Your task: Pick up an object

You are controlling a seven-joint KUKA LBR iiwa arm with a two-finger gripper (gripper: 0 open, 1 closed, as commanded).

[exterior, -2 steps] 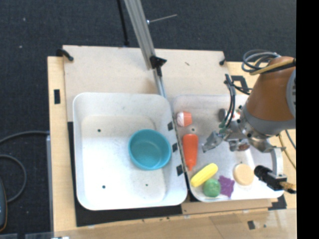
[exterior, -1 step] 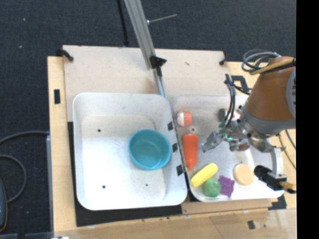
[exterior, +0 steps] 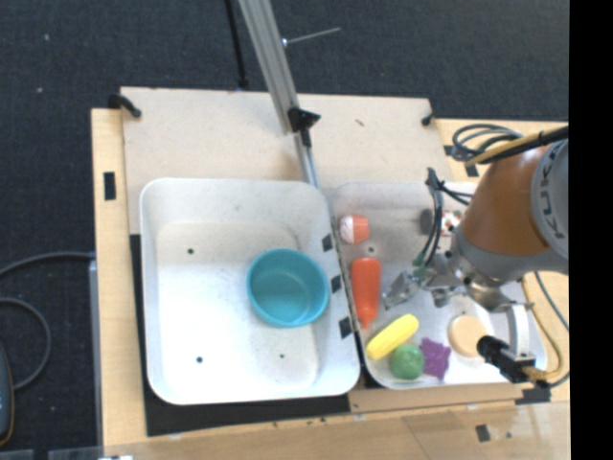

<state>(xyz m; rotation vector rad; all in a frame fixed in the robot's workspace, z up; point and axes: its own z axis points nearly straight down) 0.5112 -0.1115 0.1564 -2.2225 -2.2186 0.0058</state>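
Bins held a blue bowl (exterior: 287, 287) at left, carrot (exterior: 366, 290) and corn (exterior: 393, 336) at right; we couldn't read the gripper (exterior: 419, 287) opening.

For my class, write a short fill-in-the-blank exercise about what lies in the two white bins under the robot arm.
1. The blue bowl sits in the ____ bin.
2. Beside the purple toy lies a ____ ball.
3. The long orange item along the right bin's left wall is a ____.
4. The banana is coloured ____.

Missing words: left; green; carrot; yellow
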